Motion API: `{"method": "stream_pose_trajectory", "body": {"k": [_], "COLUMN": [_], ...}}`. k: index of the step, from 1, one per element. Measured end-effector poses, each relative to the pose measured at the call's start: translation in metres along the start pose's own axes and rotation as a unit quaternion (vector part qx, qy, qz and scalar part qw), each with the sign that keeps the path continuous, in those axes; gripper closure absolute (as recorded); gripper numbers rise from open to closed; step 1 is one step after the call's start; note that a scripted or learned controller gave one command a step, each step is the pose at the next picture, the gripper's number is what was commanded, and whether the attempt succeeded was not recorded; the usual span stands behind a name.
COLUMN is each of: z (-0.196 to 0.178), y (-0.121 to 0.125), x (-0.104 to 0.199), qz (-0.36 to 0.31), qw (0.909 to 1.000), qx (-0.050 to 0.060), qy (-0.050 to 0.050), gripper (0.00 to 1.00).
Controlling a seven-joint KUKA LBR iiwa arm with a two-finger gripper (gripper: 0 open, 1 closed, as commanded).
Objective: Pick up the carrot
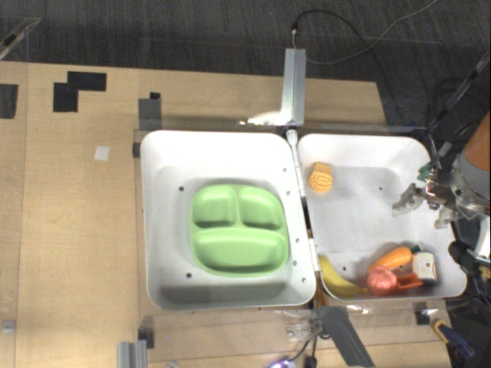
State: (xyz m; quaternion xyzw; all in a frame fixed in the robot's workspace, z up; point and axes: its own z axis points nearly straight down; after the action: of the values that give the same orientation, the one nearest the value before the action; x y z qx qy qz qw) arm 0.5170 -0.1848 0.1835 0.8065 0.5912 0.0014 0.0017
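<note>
The small orange plastic carrot (393, 257) lies near the right white bin's (360, 205) front right corner. The end effector (424, 199), open, hovers behind it: approach step. Next: descend forward onto it.

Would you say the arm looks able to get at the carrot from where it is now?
Probably yes: the carrot lies uncovered on top of the pile in the right bin, with the hand poised just above it, though neighbours crowd it.
</note>
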Motion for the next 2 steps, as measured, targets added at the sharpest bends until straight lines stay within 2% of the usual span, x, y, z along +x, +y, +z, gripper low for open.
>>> {"method": "stream_pose_trajectory", "body": {"k": [1, 2], "z": [0.041, 0.058], "y": [-0.025, -0.027], "x": [-0.018, -0.01], "qz": [0.08, 0.375], "qw": [0.9968, 0.9271], "qx": [0.001, 0.0], "qy": [0.0, 0.0], "gripper": [0.0, 0.0]}}
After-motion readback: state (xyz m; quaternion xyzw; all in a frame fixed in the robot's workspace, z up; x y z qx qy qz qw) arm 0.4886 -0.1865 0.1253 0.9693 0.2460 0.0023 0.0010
